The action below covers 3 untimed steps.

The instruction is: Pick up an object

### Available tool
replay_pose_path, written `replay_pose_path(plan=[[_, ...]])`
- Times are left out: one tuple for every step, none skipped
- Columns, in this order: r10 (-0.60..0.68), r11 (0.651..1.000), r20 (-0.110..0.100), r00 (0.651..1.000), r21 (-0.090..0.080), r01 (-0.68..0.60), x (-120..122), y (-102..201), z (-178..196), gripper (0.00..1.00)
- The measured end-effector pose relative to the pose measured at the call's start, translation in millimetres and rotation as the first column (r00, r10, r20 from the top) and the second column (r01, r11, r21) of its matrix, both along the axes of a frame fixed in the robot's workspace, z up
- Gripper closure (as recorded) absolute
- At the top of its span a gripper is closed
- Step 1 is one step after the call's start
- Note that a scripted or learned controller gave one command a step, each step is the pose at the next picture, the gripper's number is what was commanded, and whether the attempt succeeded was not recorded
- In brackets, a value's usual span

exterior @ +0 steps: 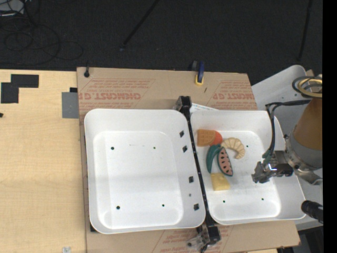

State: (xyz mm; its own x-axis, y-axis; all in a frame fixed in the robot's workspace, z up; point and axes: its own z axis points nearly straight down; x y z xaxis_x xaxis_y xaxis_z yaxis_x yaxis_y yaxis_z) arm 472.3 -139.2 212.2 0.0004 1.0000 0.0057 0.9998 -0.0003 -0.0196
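The gripper point(261, 174) hung over the right bin point(247, 213), whether spread or closed could not be told. To its left lay a glossy watermelon slice point(225, 161), a curved croissant point(236, 147), an orange chunk point(208, 137) and a yellow block point(220, 182).

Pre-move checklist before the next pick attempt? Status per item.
1. Targets present in the right bin: ok. An orange piece, a croissant, a watermelon slice and a yellow block lie in its left half.
2. Hand over the right bin: ok, near its right side.
3. Hand lined up over an object: not ok, it stands apart from the cluster, to its right.
4. Hand free of any object: cannot tell.
5. Objects separated for a clean grasp: not ok, the watermelon slice touches the croissant and the yellow block.
6. Cable near the wrist clear of the objects: ok.
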Motion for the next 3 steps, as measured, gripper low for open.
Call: replay_pose_path(plan=[[0.003, 1.0, 0.036, 0.999, -0.009, -0.003, 5.3, 14.6, 177.0, 1.0], [0.0, 1.0, 0.0, 1.0, -0.001, 0.0, 2.7, 8.5, -31.8, 1.0], [0.002, 1.0, 0.036, 0.999, -0.009, -0.001, 5.1, 5.9, 146.4, 1.0]])
